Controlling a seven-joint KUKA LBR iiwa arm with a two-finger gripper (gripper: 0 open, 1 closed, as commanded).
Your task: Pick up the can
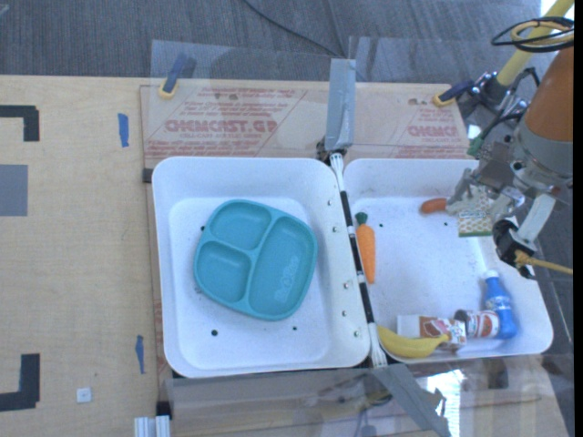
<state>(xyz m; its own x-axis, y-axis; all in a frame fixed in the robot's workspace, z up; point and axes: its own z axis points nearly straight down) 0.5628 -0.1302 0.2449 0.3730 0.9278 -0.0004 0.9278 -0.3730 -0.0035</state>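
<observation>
A wooden tabletop (73,244) by a grey carpet holds two white bins, and the gripper (485,212) hangs over the far right side of the right bin (410,271). It is just beside a little speckled packet (474,220), and I cannot tell if it is clenched or let go. The can (475,324) lies on its side well below the gripper in the view, by the bin's near wall, squeezed between a blue bottle (498,304) and a small box (422,326), so I think the gripper must come down that way first.
</observation>
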